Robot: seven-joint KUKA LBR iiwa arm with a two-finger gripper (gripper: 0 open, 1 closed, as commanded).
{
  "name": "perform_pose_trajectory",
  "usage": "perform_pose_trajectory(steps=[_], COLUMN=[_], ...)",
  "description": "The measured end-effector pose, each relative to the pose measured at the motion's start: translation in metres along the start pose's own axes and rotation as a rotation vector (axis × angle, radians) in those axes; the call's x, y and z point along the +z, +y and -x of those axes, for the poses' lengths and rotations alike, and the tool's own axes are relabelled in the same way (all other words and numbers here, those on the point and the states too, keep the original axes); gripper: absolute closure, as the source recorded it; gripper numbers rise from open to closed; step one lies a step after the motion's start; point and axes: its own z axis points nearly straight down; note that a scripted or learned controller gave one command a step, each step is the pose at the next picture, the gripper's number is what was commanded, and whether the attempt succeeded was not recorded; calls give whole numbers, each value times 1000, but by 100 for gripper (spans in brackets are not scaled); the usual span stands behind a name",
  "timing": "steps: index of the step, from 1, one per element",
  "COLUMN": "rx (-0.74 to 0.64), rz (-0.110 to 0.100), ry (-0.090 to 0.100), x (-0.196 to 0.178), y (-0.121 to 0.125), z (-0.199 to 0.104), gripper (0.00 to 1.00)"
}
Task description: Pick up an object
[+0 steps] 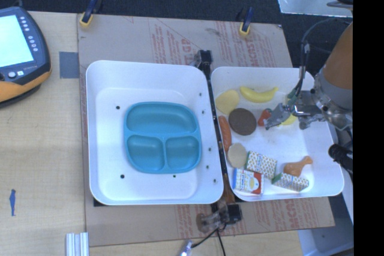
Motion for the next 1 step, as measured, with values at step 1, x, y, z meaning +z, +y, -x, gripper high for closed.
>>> perform_pose_trajectory(steps=[1], rx=[-3], rz=[0], ry=[-2], x=[131], y=[39], z=[-1], gripper=[0])
